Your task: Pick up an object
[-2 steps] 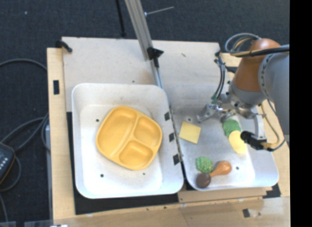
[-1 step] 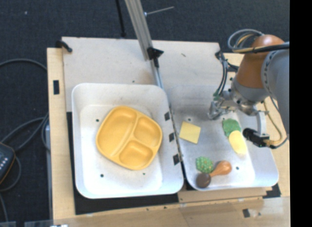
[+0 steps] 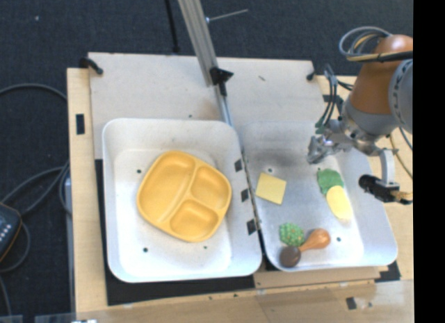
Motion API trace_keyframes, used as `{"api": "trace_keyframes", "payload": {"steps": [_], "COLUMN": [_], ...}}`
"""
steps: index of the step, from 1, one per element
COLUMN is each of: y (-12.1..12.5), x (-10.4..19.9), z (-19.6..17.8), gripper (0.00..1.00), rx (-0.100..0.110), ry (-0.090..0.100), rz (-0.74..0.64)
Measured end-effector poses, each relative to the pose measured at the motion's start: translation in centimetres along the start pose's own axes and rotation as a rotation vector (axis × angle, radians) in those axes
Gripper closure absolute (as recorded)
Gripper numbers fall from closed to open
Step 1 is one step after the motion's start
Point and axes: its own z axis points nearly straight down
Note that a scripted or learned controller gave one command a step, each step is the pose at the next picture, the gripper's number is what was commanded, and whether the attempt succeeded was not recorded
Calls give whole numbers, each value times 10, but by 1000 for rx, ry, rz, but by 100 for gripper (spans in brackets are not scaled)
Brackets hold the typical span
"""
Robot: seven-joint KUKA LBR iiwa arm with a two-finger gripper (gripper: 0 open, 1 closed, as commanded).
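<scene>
The yellow divided tray (image 3: 184,195) occupies the left bin (image 3: 118,141), well left of the gripper (image 3: 318,149), so it is clear of the picking area. In the right bin (image 3: 278,137) lie 4 candidates: a yellow square (image 3: 271,189) left of and below the gripper, a green-and-yellow corn piece (image 3: 334,191) just below it, and a green lump (image 3: 291,233) touching a brown drumstick (image 3: 306,245) farther below. The gripper hangs above the bin floor holding nothing; whether it is released or clenched cannot be determined, and the arm (image 3: 379,85) is cut off at the frame edge.
</scene>
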Motion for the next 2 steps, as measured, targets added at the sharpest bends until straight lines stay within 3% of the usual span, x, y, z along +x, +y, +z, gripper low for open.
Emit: {"api": "trace_keyframes", "payload": {"steps": [1,2], "y": [-5,-5], "x": [0,0], "z": [-62,-65], "gripper": [100,100], "rx": [-2,3], "ry": [-1,1], "rz": [-3,-5]}}
